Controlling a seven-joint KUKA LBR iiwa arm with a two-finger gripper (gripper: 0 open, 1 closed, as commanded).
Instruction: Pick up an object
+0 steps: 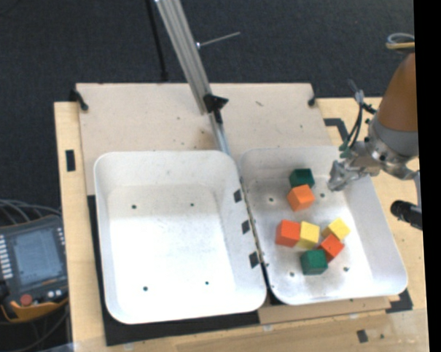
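Blocks all in right bin: green block and orange block nearest, lying just left of gripper and slightly below it. Cluster farther down: red-orange block, yellow block, second yellow block, red block, dark green block. Gripper poised above bin's upper right part; open or closed, cannot tell. Nothing seen held. Open floor around upper pair; bin's right wall close behind gripper. Left bin well apart.

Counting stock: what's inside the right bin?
Right bin: two green cubes, three orange, two yellow. Anything beneath them is covered.
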